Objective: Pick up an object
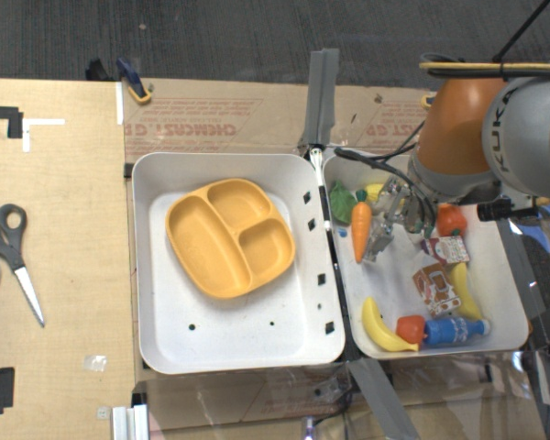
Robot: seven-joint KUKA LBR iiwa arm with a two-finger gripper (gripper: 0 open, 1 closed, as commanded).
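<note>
Curved glossy banana (382,327), smooth white bin (385,278)

Bench (55,246): two white bins (147,273), scissors (16,255), cardboard sheet (220,117).

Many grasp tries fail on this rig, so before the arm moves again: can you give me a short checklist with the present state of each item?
1. Gripper is over the right bin, where the objects lie: ok.
2. A target lies close to the gripper: ok, the carrot is just beside it.
3. Something is seen between the fingers: not ok, nothing is visibly held.
4. Finger opening suits the target: cannot tell, too blurred.
5. Neighbours leave room for a grasp: not ok, the green item touches the carrot.
6. Left bin holds the yellow divided plate, lying flat: ok.
</note>
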